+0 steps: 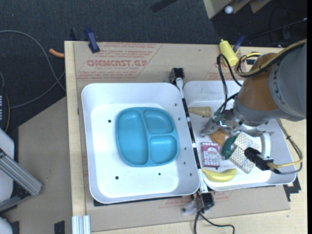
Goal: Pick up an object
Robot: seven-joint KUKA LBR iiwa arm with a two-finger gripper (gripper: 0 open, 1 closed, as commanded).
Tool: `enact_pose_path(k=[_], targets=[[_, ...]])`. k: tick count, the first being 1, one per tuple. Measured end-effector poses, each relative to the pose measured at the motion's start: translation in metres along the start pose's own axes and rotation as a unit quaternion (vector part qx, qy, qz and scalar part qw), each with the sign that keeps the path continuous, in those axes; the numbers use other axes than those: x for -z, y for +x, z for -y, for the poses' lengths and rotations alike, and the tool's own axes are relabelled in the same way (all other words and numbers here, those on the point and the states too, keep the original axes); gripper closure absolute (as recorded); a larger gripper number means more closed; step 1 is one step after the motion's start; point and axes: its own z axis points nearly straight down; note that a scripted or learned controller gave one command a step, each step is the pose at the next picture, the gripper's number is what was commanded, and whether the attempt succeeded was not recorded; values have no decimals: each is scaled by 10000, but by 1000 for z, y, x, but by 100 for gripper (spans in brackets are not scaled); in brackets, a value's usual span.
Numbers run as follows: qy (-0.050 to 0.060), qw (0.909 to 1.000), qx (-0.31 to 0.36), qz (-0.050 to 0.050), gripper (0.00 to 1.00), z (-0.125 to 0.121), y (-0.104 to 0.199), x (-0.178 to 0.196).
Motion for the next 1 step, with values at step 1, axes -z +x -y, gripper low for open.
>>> enact_pose_path(k=[1], targets=[[-7,10000,-4,0,100,0,0,10]])
